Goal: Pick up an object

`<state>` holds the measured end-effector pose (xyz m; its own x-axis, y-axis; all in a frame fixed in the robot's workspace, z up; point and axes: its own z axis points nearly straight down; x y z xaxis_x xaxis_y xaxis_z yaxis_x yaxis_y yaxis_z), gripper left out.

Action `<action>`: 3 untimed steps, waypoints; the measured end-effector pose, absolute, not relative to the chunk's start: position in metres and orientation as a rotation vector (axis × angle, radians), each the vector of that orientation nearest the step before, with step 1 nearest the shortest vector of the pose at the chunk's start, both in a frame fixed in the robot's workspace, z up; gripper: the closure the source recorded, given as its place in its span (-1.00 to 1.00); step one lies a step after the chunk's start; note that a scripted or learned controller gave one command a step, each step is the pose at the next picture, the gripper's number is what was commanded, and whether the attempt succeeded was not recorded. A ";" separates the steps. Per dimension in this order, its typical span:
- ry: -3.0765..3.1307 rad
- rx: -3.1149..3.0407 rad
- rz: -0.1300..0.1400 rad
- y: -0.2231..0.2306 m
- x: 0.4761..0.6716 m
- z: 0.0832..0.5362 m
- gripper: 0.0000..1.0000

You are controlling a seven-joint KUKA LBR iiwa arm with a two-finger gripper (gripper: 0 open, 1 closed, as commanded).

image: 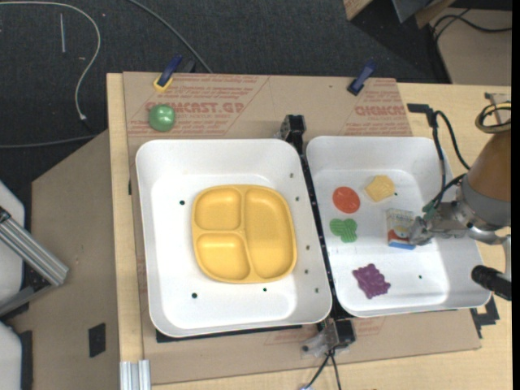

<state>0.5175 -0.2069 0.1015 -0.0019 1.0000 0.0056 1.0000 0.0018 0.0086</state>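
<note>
Camera view. Right bin (382, 146) taken as landmark. The likely target is a small packet (399, 227), clear wrapper with red and blue print, lying just right of the bin's centre. Judged light, crinkly, slippery, and liable to deform; best taken across its narrow width, low near the floor.

The gripper (422, 228) is down at the packet's right edge, touching or nearly so. Finger opening: cannot tell, too small and blurred. No grasp confirmed.

Also in the bin: red disc (346, 199), yellow piece (379, 188), green piece (344, 229), purple cluster (371, 280).
</note>
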 end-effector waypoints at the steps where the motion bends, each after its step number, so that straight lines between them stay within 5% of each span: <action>1: 2.220 2.217 0.003 -0.201 0.510 0.155 1.00; 3: 2.219 2.215 0.004 -0.202 0.521 0.245 1.00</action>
